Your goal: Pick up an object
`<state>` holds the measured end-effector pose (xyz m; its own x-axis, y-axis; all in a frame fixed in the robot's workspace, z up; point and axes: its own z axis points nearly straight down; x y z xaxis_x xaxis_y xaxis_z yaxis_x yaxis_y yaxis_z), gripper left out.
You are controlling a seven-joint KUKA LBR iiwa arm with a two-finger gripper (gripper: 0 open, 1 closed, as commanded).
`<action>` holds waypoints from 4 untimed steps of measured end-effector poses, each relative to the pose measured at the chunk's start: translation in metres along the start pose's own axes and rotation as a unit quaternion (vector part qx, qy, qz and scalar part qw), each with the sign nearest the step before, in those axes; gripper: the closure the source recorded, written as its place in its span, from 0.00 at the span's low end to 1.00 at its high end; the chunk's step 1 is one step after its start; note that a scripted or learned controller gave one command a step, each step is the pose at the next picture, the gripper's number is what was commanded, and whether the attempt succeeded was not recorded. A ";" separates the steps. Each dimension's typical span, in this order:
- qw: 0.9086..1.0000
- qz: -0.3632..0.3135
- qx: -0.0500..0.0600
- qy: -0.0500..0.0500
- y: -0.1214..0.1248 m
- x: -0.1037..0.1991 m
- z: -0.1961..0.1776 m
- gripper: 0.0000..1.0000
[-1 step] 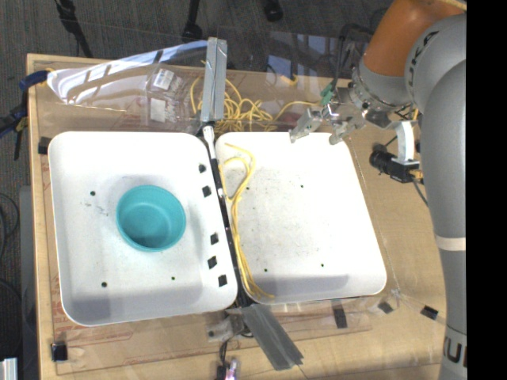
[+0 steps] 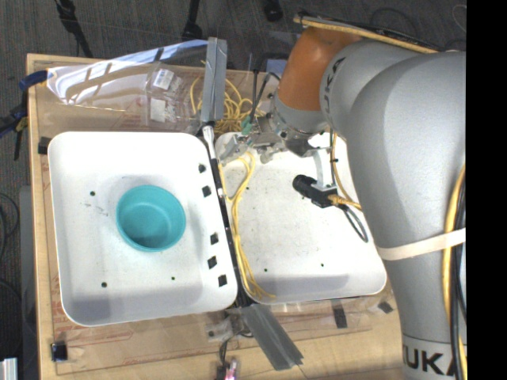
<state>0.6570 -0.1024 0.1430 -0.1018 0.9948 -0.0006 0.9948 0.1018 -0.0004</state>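
KUKA iiwa arm point(image 2: 404, 172), grey body, orange wrist band.

Big rounded light-grey links with a smooth matte shell. Orange band point(image 2: 307, 76) sits above the wrist, glossy and dome-shaped, with a thin tan rim along its top edge. A pale strap point(image 2: 420, 245) wraps across the large link. White "KUKA" lettering point(image 2: 432, 360) shows on the dark base section at bottom. Yellow cable point(image 2: 348, 204) runs down from the wrist area, another yellow line along the arm's far right side. Black connector block point(image 2: 314, 190) hangs off the cable near the wrist. Wrist end is bare metal hardware, silver-grey brackets and small fittings point(image 2: 273, 137); detail there is too cluttered to resolve.
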 end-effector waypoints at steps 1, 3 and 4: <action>1.000 -0.013 0.002 0.001 -0.013 -0.021 0.052 0.00; 0.976 -0.216 -0.001 0.000 -0.007 0.025 -0.050 1.00; 0.998 -0.066 0.000 0.000 0.000 0.002 -0.066 1.00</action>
<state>0.6568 -0.1003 0.2094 -0.2321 0.9727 -0.0009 0.9727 0.2321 -0.0005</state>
